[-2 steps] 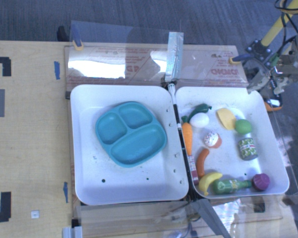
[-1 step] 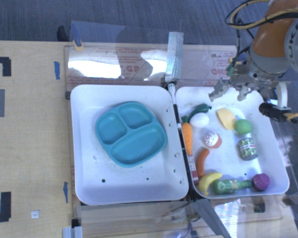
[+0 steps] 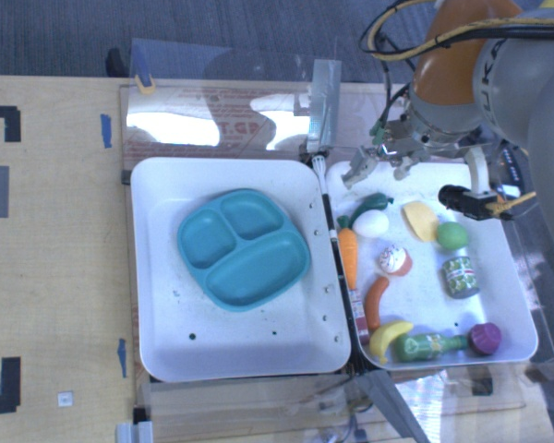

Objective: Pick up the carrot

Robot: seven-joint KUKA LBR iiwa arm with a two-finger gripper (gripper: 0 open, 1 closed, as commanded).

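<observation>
The carrot (image 3: 349,257), orange with a small green top, lies lengthwise against the left wall of the right bin (image 3: 522,289). My gripper (image 3: 381,166) hangs over the bin's far left corner, above and slightly right of the carrot and apart from it. Its fingers (image 3: 358,170) are spread open with nothing between them. A white egg (image 3: 371,222) and a dark green vegetable (image 3: 376,201) lie between the gripper and the carrot's top.
Also in the right bin are a yellow wedge (image 3: 421,220), a green fruit (image 3: 451,236), a small can (image 3: 460,276), a red sausage (image 3: 377,300), a banana (image 3: 388,335), a green bottle (image 3: 429,344) and a purple plum (image 3: 485,338). A blue divided plate (image 3: 245,247) lies in the left bin (image 3: 157,340).
</observation>
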